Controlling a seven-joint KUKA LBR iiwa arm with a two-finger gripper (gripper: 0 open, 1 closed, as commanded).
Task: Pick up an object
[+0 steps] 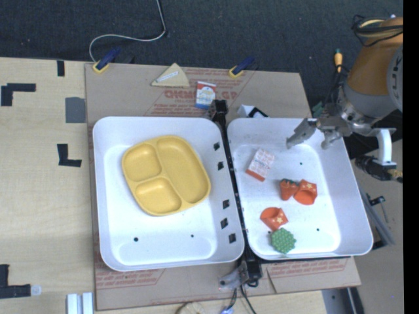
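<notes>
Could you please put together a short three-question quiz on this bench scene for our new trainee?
1. True or false: the yellow tray lies in the right bin.
2. Which thing lies nearest the bottom edge of the right bin? A) the green piece B) the white packet C) the gripper
3. Fill in: the yellow tray has ___ compartments.

Key
1. False: it lies in the left bin.
2. A: the green piece lies lowest in the view, just below an orange piece.
3. Three.
</notes>
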